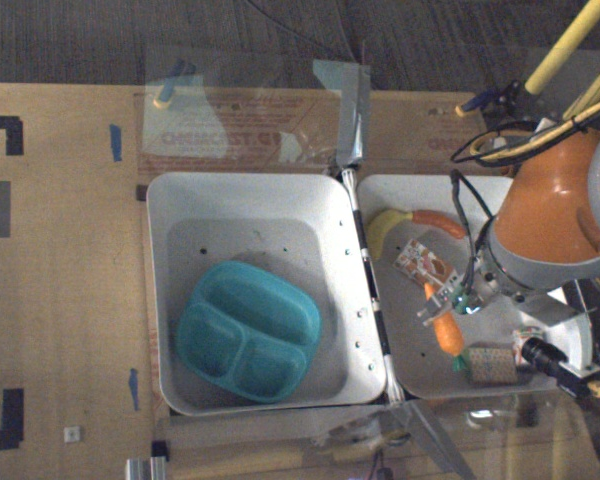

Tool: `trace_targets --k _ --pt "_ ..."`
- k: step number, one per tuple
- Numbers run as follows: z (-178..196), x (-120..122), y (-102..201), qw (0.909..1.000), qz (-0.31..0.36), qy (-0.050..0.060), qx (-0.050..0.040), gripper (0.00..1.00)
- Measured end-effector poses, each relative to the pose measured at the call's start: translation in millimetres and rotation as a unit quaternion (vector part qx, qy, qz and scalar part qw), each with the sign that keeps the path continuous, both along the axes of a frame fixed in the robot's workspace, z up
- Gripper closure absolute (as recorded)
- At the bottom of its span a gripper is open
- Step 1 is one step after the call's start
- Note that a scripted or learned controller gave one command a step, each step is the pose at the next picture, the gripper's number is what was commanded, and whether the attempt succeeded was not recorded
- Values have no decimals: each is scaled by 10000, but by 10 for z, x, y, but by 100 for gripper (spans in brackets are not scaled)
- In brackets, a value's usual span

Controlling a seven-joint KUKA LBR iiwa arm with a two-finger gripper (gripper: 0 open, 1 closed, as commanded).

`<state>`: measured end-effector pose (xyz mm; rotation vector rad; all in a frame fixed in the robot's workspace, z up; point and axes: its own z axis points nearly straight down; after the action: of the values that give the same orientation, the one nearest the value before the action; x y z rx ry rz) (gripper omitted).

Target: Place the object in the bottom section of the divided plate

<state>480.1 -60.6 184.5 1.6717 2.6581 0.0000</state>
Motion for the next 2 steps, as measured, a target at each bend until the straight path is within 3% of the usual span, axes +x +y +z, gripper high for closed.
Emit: trace_targets --k 1,2 --pt "1 709 714 10000 -81 2 3 100" --pt "2 807 1506 9991 423 -13 0 100"
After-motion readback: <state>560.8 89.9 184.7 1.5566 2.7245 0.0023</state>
